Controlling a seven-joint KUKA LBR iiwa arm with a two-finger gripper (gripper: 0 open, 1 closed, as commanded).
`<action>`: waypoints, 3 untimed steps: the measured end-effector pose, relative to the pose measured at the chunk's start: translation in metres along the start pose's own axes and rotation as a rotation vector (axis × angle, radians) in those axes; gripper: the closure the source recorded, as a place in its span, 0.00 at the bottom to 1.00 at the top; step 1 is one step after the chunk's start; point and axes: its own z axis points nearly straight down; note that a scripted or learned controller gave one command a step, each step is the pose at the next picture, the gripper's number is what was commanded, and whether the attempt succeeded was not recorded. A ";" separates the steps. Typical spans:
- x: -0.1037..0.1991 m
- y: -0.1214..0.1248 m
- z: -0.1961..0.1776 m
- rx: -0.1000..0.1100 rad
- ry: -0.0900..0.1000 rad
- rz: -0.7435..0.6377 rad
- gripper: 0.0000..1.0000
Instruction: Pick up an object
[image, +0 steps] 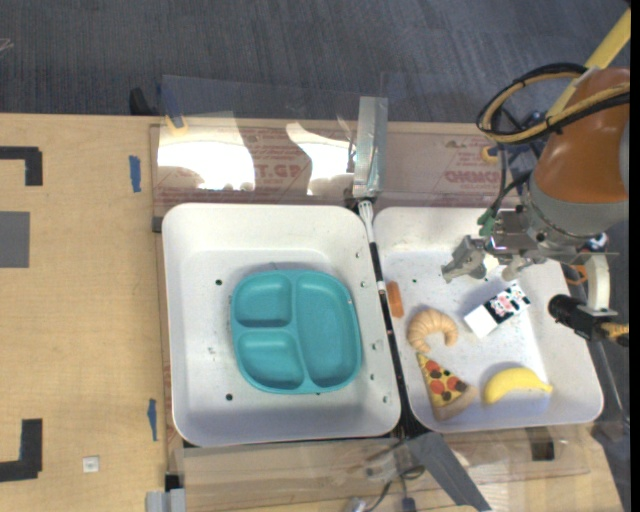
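Approach is the step in hand: my gripper (487, 262) hangs over the right bin (400, 240), fingers apart and holding nothing. Just below lies the small white box (497, 309); next I must descend and close.

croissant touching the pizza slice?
Cannot tell. In the camera view the croissant sits directly above the pizza slice tip; their edges meet without a plain gap or clear contact.
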 end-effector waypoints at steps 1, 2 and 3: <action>-0.032 0.018 -0.014 -0.006 -0.004 -0.097 0.00; 0.056 -0.047 0.040 0.005 0.001 0.023 0.00; -0.007 -0.036 0.134 -0.008 -0.001 -0.008 0.00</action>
